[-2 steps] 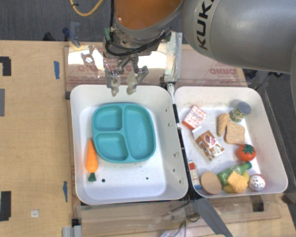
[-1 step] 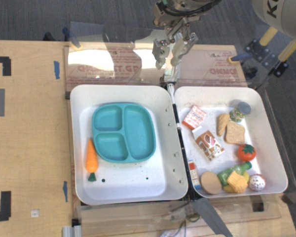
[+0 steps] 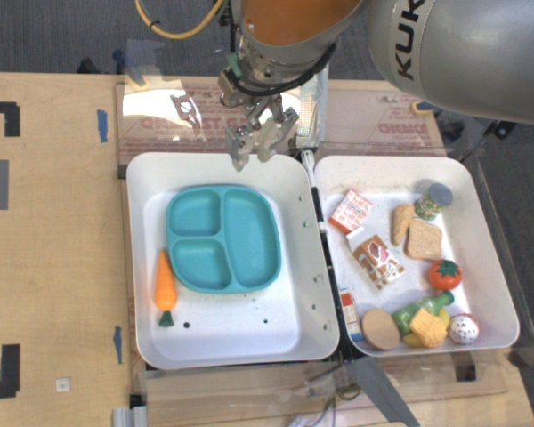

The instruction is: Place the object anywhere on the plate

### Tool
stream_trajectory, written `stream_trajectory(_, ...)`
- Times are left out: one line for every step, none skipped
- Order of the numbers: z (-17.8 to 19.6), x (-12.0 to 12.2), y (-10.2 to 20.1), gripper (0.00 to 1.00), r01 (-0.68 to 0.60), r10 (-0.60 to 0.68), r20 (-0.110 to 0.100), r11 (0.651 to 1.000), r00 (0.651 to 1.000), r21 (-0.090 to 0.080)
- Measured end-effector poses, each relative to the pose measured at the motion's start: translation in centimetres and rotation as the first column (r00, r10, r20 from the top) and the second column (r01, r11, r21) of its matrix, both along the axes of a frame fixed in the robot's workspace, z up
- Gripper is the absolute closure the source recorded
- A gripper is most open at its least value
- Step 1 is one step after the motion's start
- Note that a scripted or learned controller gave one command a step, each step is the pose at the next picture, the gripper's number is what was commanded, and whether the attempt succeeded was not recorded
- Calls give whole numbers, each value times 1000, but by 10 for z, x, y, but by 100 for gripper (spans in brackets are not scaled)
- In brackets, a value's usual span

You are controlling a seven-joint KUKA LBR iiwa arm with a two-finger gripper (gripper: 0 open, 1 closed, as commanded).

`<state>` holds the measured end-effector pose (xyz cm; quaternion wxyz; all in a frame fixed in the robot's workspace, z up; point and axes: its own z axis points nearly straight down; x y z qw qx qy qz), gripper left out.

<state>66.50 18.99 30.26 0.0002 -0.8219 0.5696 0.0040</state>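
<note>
A teal plate (image 3: 223, 238) with three compartments lies in the left bin (image 3: 276, 327). An orange toy carrot (image 3: 165, 287) with a green top lies in the same bin, just off the plate's left edge, touching or nearly touching it. My gripper (image 3: 260, 140) hangs above the far rim of the left bin, beyond the plate's far edge. Its fingers point down and nothing shows between them. The carrot is well away from the gripper, at the bin's near left.
The right bin (image 3: 494, 265) holds several toy foods: a red-and-white packet (image 3: 351, 211), a gingerbread-house box (image 3: 377, 261), bread pieces (image 3: 423, 238), a tomato (image 3: 444, 275), corn (image 3: 427, 327) and a white ball (image 3: 464, 329). The arm's large grey body (image 3: 463, 34) overhangs the top right.
</note>
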Motion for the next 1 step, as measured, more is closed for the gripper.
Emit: stream_trajectory(44,-47,-117,100,156,-156,11,988,988,-3)
